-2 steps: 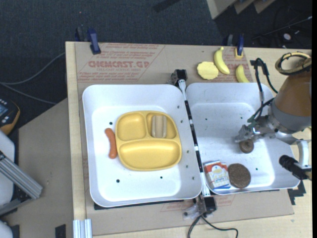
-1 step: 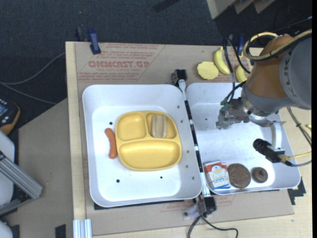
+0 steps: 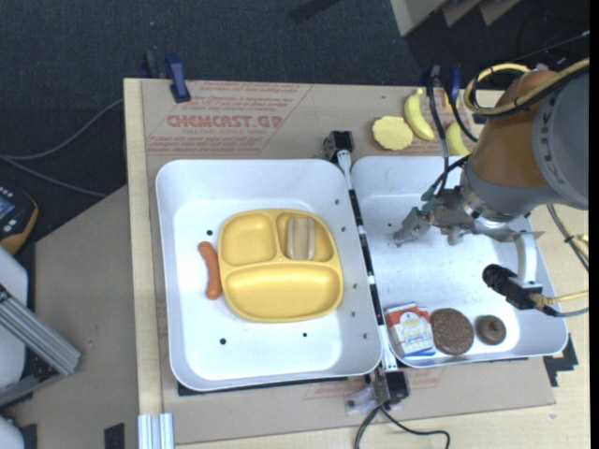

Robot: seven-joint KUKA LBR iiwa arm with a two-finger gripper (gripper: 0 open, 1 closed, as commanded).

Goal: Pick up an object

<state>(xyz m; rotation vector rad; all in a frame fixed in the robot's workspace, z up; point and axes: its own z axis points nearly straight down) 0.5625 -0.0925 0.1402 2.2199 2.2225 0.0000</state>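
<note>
Over the right bin [image 3: 374, 190] your gripper [image 3: 429, 226] hangs above bare floor, fingers spread and holding nothing. The pickable things, a carton [image 3: 412, 331], a brown disc [image 3: 452, 330] and a small doughnut [image 3: 490, 328], lie along the near wall, well apart from it. Close where you are and you'll likely grab air, or clip the divider

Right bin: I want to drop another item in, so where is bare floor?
The right bin has bare floor mid-left, between the claw above and the packet below. Its near edge is crowded: packet, brown disc, small donut. The arm covers the far right.
</note>
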